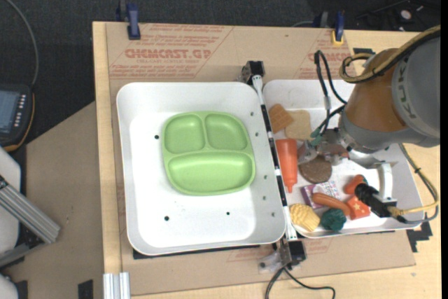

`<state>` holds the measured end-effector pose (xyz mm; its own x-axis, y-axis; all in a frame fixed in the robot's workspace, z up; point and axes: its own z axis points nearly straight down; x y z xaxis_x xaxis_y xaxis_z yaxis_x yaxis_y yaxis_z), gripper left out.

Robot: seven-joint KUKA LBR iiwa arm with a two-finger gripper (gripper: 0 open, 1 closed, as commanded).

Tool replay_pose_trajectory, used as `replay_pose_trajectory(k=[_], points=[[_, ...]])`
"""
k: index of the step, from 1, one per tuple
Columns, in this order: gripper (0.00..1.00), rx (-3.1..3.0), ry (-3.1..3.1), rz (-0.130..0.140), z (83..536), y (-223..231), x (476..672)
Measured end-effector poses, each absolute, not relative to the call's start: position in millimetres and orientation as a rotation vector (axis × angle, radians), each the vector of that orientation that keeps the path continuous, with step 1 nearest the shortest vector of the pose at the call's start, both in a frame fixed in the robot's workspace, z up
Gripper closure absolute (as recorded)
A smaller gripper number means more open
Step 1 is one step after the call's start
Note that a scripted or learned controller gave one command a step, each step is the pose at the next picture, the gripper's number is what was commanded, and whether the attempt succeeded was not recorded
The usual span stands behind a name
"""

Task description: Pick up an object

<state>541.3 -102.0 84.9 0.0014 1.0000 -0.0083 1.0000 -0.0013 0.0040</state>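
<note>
The fingers [320,150] hang low over the right bin [413,182], bunched in shadow under the wrist, so I cannot tell how far open they stand or whether anything sits between them. Right below them, perhaps touching, lies a brown disc [315,171], the nearest thing to pick up. Just to their left an orange carrot [285,161] lies lengthwise against the wall shared with the other bin. Beyond the fingers, toward the back of the bin, a tan bread piece [279,116] lies beside a paler slice [299,124]. On the near side of the brown disc are a purple packet [326,188] and a reddish sausage [329,202]. Past those, at the bin's front edge, lie a yellow corn cob [303,217] and a dark green lump [334,220], with a red-orange piece [358,207] to the right of the sausage. Well to the left of the fingers, the left bin [140,171] holds a green divided plate [208,153], lying flat near its middle. Both bins rest on the counter [175,56].
</note>
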Motion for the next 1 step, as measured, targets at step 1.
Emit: replay_pose_trajectory(k=[1], points=[[0.00, 2.214, 2.214, 0.004, 85.6, -165.0, 621.4]])
